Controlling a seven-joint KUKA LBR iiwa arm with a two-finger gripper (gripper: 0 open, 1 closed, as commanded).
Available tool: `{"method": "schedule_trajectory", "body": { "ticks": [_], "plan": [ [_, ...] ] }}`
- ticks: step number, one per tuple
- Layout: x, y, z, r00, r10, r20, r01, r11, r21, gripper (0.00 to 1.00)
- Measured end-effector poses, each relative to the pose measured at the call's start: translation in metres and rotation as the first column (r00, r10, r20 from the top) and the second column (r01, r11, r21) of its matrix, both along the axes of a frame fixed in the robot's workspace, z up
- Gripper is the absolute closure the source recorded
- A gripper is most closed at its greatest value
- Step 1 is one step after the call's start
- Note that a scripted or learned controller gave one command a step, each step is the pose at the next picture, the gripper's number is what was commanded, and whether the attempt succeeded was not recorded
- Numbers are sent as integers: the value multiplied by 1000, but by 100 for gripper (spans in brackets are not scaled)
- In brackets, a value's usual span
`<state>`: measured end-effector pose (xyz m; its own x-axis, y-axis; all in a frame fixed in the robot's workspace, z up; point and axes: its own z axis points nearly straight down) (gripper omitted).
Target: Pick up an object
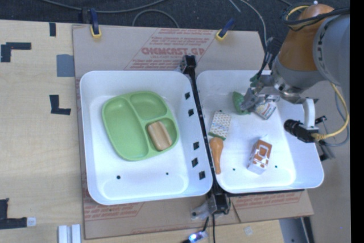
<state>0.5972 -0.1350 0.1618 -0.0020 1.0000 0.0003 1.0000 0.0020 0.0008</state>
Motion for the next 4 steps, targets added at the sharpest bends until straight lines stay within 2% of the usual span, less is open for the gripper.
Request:
{"method": "schedule_trajectory", "body": {
  "ticks": [1,2,3,4],
  "plan": [
    [9,6,50,1000,1,3,-1,1000,0,100],
    [10,7,85,1000,0,2,0,1000,0,100],
    [6,68,81,1000,4,-3,-4,1000,0,100],
    [13,129,69,1000,4,-4,-4,1000,0,100]
  ]
}}
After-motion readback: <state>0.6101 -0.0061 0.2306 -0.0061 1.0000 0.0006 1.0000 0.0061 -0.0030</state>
